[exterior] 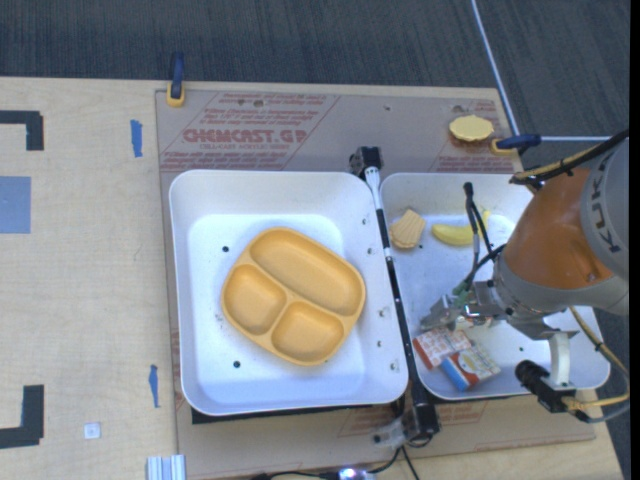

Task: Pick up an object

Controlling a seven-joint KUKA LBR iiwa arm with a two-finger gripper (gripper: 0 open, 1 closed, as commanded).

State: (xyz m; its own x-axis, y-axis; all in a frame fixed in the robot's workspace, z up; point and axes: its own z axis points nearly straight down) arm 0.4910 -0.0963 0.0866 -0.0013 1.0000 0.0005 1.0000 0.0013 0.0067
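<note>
My gripper (pixel 449 315) hangs low in the right bin (pixel 436 196), at the end of the grey arm with the orange band. It sits just above a red and white carton (pixel 441 347) that lies beside a small blue and white box (pixel 468 370) near the bin's front. Farther back in the same bin lie a tan cracker-shaped piece (pixel 407 229) and a yellow banana-like piece (pixel 454 234). The arm hides part of the bin's right half.
The left bin (pixel 200 218) holds a yellow three-compartment plate (pixel 292 295). A black divider clamp (pixel 367 158) sits between the bins at the back. A round yellow item (pixel 471 129) rests on the board behind the right bin. Cables run along the front edge.
</note>
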